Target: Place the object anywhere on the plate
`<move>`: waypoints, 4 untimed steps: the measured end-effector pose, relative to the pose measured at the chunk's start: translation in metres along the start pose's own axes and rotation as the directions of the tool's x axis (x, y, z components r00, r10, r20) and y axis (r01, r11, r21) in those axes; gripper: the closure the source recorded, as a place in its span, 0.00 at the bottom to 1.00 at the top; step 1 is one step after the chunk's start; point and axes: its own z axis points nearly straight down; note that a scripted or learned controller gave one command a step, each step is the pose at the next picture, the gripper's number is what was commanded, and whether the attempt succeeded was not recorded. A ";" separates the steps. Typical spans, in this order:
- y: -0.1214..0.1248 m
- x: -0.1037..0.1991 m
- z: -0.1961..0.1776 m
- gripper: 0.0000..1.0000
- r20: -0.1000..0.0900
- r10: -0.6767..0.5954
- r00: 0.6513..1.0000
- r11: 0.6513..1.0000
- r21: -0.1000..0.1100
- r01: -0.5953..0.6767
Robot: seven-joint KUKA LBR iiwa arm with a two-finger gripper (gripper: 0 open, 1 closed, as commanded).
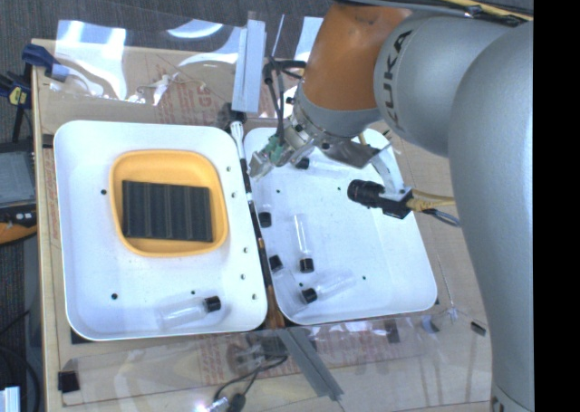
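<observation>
Camera view: arm (453,84) in from right, wrist over right bin's (408,283) far left corner. Gripper (272,155) low near bin divider; finger state impossible to tell. Yellow plate (168,170) with dark ribbed centre sits in left bin (82,256). Clear vials with black caps: one in left bin (188,310) near front, well apart from plate; several more lie loose in right bin (302,243).
</observation>
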 end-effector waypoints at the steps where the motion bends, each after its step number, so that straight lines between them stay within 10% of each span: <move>1: -0.024 0.015 0.039 1.00 -0.003 -0.312 0.950 0.950 0.001 0.312; 2: -0.015 0.053 0.039 1.00 -0.004 -0.469 0.883 0.883 0.002 0.469; 3: 0.049 0.047 0.038 1.00 0.002 -0.621 0.784 0.784 -0.001 0.621; 4: 0.049 0.047 0.038 0.00 0.002 -0.621 0.784 0.784 -0.001 0.621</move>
